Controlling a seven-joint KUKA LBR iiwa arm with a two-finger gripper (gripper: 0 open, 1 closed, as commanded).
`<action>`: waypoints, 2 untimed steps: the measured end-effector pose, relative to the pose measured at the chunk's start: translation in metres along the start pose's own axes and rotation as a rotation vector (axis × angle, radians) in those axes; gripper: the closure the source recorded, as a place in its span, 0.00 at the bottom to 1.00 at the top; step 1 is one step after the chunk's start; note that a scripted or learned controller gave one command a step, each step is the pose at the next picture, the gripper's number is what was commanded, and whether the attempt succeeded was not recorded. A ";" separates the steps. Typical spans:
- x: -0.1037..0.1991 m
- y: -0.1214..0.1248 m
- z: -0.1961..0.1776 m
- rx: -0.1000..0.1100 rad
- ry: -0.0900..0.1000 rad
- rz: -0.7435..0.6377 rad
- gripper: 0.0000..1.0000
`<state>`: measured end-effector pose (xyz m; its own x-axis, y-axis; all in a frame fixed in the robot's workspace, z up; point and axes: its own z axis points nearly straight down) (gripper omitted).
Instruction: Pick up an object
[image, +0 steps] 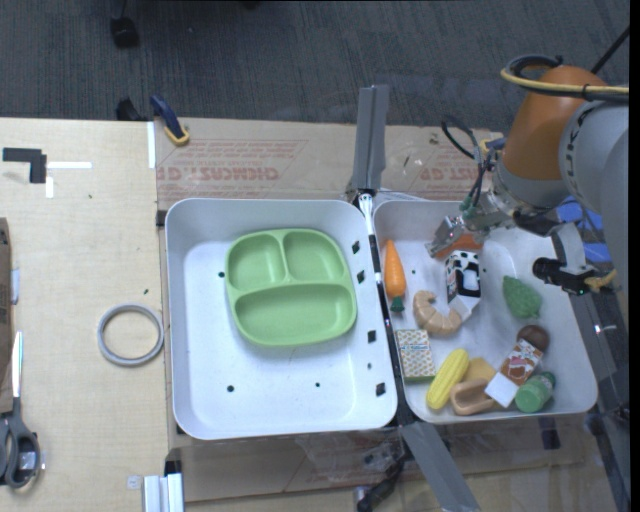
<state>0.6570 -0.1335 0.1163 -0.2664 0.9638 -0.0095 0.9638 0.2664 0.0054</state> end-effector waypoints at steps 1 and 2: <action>0.020 -0.003 0.024 0.008 0.009 0.247 0.00; 0.040 -0.054 0.024 0.008 0.008 0.268 0.00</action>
<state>0.5950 -0.1098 0.0918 -0.0019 1.0000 -0.0007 1.0000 0.0019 -0.0010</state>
